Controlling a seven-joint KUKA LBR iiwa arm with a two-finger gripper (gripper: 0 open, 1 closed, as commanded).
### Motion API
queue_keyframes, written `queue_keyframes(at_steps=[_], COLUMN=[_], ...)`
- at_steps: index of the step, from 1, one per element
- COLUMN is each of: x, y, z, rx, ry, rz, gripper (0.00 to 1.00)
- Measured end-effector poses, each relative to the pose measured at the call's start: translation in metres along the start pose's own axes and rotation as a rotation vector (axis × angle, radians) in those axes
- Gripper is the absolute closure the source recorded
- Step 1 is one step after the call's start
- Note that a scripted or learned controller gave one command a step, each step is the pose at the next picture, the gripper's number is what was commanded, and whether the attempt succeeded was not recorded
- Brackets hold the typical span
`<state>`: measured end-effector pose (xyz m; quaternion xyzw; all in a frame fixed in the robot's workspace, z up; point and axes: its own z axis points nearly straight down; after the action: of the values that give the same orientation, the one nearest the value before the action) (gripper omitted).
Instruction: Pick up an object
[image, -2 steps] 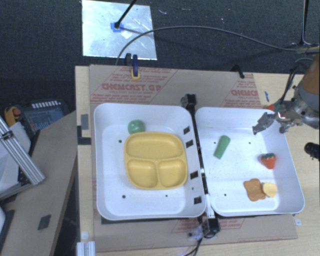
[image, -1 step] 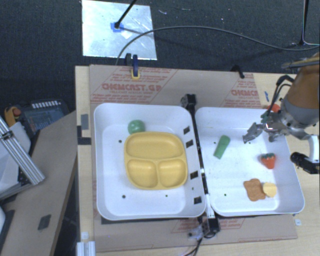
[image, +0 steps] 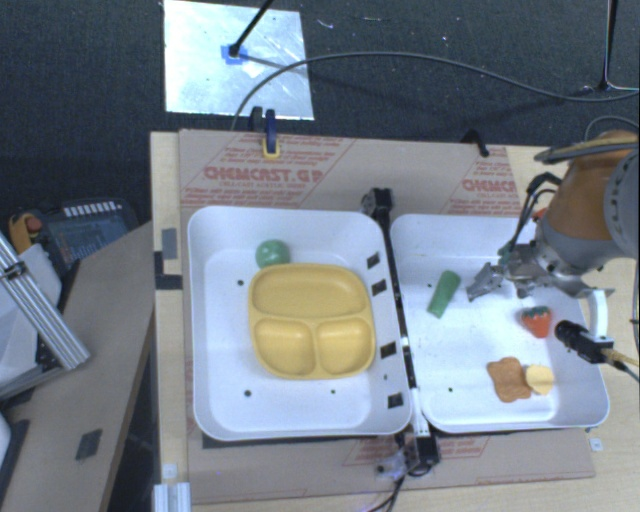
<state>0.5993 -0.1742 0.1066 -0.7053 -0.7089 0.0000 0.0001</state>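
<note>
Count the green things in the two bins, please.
2. A round green ball lies in the left bin, touching the far edge of the yellow tray. A green cylinder lies in the right bin, near its left wall. The arm may hide others.

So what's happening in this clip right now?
A grey arm with an orange band reaches in over the right white bin, its gripper hovering near a green cylindrical block. Nothing shows between its fingers. A red strawberry-like toy and a brown-and-yellow flat piece also lie in that bin. The left white bin holds a yellow divided tray and a green ball.
</note>
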Motion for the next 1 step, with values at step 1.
queue_keyframes(at_steps=[1], x=[0.0004], y=[0.0008], z=[0.0224], rx=[-0.001], ry=[-0.001], rz=[0.001], gripper=[0.0])
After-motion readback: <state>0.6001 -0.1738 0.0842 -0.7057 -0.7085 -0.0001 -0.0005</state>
